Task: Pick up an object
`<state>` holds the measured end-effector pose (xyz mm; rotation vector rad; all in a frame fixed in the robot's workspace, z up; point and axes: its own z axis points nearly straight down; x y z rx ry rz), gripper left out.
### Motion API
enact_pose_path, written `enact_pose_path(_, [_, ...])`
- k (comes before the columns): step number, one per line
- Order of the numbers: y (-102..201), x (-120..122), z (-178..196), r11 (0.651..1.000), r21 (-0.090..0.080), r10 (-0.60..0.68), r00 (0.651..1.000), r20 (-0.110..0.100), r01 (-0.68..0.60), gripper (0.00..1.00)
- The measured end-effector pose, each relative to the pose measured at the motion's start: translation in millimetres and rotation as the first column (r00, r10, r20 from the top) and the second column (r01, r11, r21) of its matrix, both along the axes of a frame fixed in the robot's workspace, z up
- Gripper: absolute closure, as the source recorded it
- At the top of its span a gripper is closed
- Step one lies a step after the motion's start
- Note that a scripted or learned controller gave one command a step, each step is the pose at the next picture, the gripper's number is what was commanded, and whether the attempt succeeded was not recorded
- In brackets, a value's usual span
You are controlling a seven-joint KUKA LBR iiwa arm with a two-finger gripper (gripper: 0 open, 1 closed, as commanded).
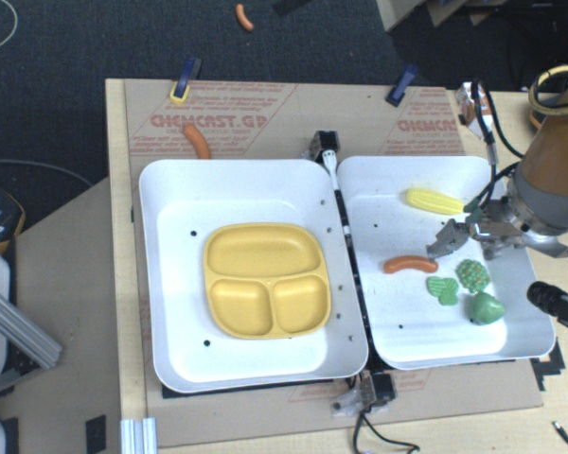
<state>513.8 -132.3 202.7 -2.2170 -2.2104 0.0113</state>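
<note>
- The end effector (464, 232) hangs low over the right bin (388, 334), near that bin's far right side. Its dark fingers are a blur of metal and cable, so whether it is released or clenched cannot be told; nothing is visibly held between them.
- Candidate objects lie close by in the same bin: a yellow corn cob (434, 200) just beyond it toward the worktop's far edge, an orange sausage (410, 265) just inward, a green textured ball (471, 274) directly below it, a small green leafy piece (443, 289) and a green pepper-like piece (486, 307) nearer the worktop's front right corner.
- Judged step: approach or descent before a grasp. The next move calls for settling on one object, probably the sausage or the green ball, and centring over it before closing.
- The left bin (170, 206) carries a yellow divided tray (265, 279).
- The arm's wrist is cut off at the right edge; the fingertips merge with their shadow.
</note>
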Motion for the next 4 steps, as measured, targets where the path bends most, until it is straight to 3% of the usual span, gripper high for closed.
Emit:
enact_pose_path(1, [0.1, 2.9, 6.0, 1.0, -0.002, 0.003, 1.0, 0.013, -0.003, 0.0])
enact_pose_path(3, [1.6, 2.4, -100.3, 1.0, 0.0, 0.002, 1.0, 0.006, -0.002, 0.0])
enact_pose_path(4, [2.3, 2.8, -118.1, 1.0, -0.001, 0.003, 1.0, 0.012, -0.003, 0.0])
